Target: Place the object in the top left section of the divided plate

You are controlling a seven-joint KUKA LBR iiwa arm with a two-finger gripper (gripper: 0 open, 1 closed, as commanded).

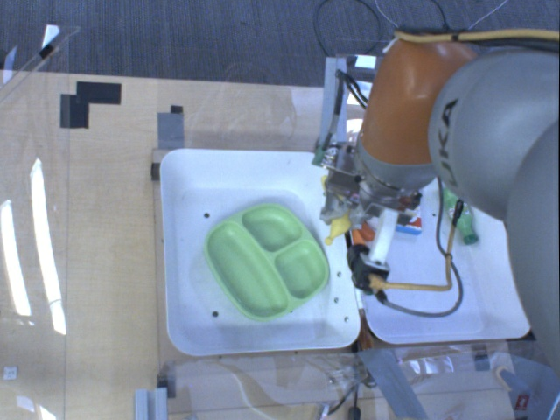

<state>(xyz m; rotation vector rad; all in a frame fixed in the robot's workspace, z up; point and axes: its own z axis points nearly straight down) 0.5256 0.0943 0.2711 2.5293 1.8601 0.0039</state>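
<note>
1. One camera view: gripper [348,215] hangs over the seam between the two bins, at 3 o'clock from the green divided plate [266,260]. A small yellow object [338,230] shows at its tip; whether it is clamped I cannot tell.
2. Judgement: carry toward 9 o'clock and lower over the top left section [270,224] before release.
3. Writing: pale letters on the grey arm [490,121], unreadable.

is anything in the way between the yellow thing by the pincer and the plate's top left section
Nothing visible. The yellow object sits just right of the green divided plate, under the pincer, and only bare white bin floor lies between them.
</note>
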